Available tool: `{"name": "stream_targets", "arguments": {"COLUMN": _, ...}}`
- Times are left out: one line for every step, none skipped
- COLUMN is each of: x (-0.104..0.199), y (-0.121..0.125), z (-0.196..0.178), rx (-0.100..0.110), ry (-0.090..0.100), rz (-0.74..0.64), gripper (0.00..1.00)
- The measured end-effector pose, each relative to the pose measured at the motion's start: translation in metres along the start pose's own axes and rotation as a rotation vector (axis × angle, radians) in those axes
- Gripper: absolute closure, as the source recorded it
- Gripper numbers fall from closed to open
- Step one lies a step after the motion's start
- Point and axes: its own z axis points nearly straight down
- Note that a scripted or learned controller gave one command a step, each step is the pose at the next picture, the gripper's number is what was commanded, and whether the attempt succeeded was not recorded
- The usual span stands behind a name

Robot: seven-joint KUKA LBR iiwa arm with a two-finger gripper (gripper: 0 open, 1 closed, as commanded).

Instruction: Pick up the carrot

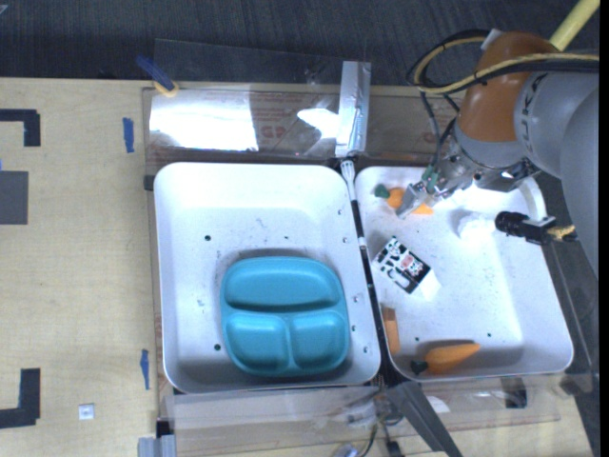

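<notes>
A small orange carrot (395, 198) with a green top lies in the back left corner of the right bin (495, 298). My gripper (419, 198) is low over the carrot's middle and hides part of it. Orange shows on both sides of the gripper. Whether it touches the carrot is hard to see. The grey arm with its orange band (495, 103) reaches in from the upper right.
A long orange thing (449, 354) lies by the right bin's front wall, with another orange piece (390, 329) at its left wall. A black-and-white patterned box (404, 266) sits mid-left, and a small white thing (469, 225) lies behind it. The left bin (190, 198) holds a blue divided tray (284, 313).
</notes>
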Motion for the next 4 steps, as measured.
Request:
{"name": "stream_targets", "arguments": {"x": 0.082, "y": 0.035, "z": -0.098, "rx": -0.014, "ry": 0.002, "rz": 0.117, "gripper": 1.00}}
{"name": "stream_targets", "arguments": {"x": 0.029, "y": -0.013, "z": -0.129, "rx": -0.007, "ry": -0.001, "rz": -0.104, "gripper": 1.00}}
{"name": "stream_targets", "arguments": {"x": 0.030, "y": -0.013, "z": -0.128, "rx": -0.006, "ry": 0.001, "rz": -0.105, "gripper": 0.00}}
{"name": "stream_targets", "arguments": {"x": 0.027, "y": 0.000, "z": -0.077, "rx": -0.003, "ry": 0.004, "rz": -0.340, "gripper": 0.00}}
